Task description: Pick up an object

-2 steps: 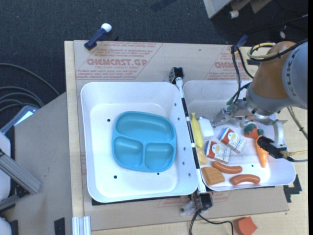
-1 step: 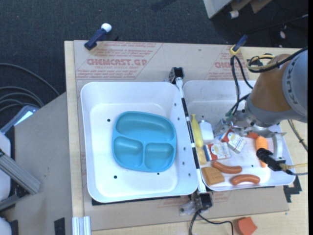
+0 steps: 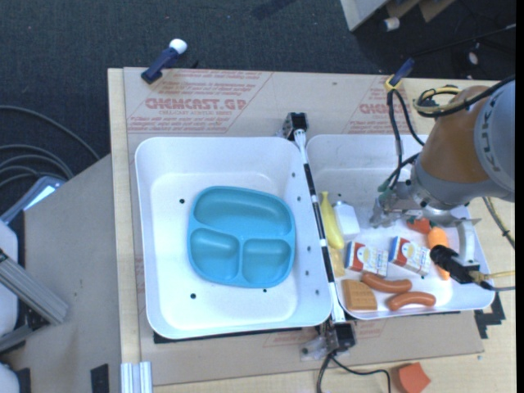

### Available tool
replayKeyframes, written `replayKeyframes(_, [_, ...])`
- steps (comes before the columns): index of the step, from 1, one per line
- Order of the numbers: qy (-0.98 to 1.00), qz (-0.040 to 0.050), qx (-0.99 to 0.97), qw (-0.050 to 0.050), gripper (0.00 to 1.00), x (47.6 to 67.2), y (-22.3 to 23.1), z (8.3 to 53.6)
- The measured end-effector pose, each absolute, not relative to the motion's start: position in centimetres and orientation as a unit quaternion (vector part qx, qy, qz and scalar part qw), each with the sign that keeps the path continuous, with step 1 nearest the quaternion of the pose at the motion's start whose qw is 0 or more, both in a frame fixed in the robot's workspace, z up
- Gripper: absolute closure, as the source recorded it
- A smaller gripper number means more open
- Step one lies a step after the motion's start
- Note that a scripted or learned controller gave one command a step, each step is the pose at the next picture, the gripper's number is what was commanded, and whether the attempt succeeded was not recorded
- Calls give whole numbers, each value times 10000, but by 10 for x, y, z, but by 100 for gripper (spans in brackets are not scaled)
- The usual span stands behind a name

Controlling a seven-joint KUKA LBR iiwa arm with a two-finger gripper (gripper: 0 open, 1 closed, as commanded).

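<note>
The right bin (image 3: 352, 158) holds several toy foods. A yellow banana (image 3: 332, 224) lies along its left wall. Two small red-and-white cartons (image 3: 366, 258) (image 3: 409, 255) sit mid-bin, with two sausages (image 3: 387, 283) (image 3: 412, 301) and a tan toast piece (image 3: 359, 295) in front of them. An orange carrot (image 3: 440, 240) lies at the right. My gripper (image 3: 385, 211) hangs low over the bin's middle, just behind the cartons and right of a small white piece (image 3: 345, 218). Nothing is visibly held.
The left bin (image 3: 160, 219) holds a blue divided plate (image 3: 241, 236). The arm's orange band (image 3: 458, 142) and grey wrist cover the right bin's back right corner. Cables (image 3: 397, 129) trail over the bin's back wall. A blue-handled tool (image 3: 162, 60) lies off the bench.
</note>
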State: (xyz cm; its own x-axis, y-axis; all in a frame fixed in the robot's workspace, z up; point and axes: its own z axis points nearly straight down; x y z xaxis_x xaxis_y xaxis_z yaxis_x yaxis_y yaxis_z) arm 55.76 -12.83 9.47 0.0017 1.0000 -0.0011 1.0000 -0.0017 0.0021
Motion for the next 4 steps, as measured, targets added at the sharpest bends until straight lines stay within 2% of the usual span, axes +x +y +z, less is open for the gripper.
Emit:
replayKeyframes(1, [7061, -8, 7081, 29, 0, 558, -130, 95])
replayKeyframes(2, [7069, -4, 7073, -11, 0, 499, -139, 84])
replayKeyframes(3, [7065, 0, 7078, -4, 100, 499, -139, 94])
replayKeyframes(4, [7068, 0, 7074, 2, 100, 479, -151, 192])
